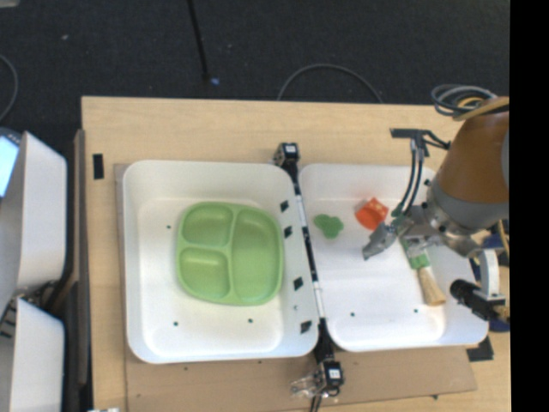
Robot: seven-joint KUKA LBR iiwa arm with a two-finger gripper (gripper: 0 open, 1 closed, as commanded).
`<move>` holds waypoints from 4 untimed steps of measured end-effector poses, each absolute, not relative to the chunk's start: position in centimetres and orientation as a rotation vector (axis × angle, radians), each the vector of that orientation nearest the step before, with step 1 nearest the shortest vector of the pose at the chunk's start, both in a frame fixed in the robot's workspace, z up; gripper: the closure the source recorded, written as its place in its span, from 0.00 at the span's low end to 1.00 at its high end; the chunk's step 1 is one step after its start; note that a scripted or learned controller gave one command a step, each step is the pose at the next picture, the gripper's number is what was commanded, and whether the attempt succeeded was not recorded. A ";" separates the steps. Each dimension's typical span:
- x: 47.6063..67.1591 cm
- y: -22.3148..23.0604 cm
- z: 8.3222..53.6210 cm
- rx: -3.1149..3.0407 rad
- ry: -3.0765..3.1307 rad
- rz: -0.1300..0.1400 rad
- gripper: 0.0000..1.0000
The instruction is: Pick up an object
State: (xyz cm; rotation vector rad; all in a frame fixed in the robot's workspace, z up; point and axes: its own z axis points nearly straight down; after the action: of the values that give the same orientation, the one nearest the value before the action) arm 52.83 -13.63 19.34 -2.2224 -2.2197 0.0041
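Bins lay side by side on the wooden tabletop (206, 127), split by a narrow divider with black clips along it. The left bin (146, 316) held a pale green compartment plate (230, 252), resting flat near its middle with three sections showing. The right bin (377, 324) carried the loose things. A small green object (328, 224) sat close to the divider, in the upper half of that bin. Just to its right, apart from it, lay an orange object (371, 213). Further right, a brush-like item with a tan wooden handle (430, 286) and a green part at its upper end lay along the bin floor, tilted slightly.

The grey arm with its orange band (479, 157) came in from the right and covered the bin's upper right corner. Its pincer (388, 240) hung low over the right bin, below and just right of the orange object, and close beside the green end of the brush. One grey finger (376, 245) pointed down and left; whether the pincer was apart or together could not be told, and nothing was seen between its fingers. Black cables (416, 166) ran down beside the wrist, crossing the bin's far rim.
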 end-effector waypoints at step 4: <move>53.2 -12.3 15.8 -2.222 -2.228 -0.005 1.00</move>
State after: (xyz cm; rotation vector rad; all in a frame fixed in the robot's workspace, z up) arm 53.16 -12.33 15.83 -2.2216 -2.2283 -0.0051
